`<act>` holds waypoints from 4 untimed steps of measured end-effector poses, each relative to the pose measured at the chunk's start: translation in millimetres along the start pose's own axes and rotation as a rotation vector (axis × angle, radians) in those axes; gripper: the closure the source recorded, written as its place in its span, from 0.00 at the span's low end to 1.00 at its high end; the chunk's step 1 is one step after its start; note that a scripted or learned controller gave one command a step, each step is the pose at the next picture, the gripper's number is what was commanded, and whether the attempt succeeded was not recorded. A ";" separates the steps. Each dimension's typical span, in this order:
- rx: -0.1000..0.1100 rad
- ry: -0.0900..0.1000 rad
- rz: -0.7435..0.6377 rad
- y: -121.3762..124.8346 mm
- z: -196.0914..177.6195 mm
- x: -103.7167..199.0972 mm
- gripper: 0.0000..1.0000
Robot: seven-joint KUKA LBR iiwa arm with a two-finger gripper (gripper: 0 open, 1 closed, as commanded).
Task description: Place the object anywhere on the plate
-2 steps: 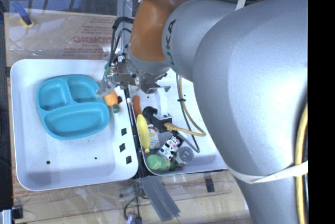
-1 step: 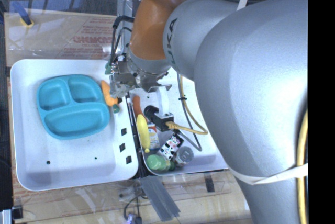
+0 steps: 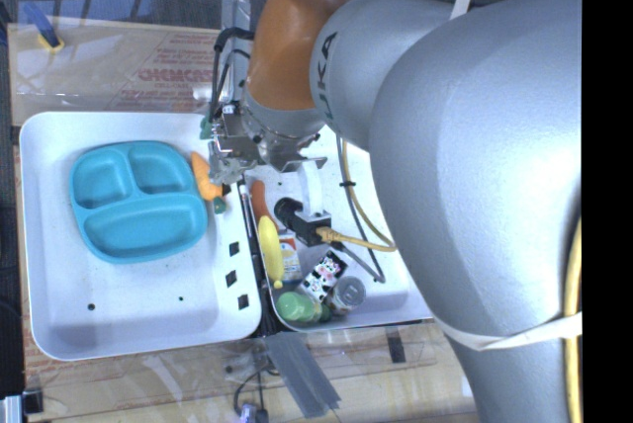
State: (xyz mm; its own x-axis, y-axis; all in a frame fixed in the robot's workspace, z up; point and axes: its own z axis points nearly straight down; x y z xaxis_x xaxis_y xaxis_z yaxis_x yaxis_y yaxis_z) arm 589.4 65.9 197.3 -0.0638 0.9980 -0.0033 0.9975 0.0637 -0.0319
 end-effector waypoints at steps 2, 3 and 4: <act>-0.024 0.002 0.023 68.4 8.3 20.7 1.00; -0.026 0.002 0.085 68.0 -25.8 21.7 1.00; -0.018 0.006 0.340 66.6 -11.2 6.5 1.00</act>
State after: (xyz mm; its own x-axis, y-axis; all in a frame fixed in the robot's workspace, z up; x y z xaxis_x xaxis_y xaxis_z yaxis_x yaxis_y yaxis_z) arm 655.7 76.6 206.3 0.2727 0.9621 -0.0050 0.9620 -0.2727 -0.0121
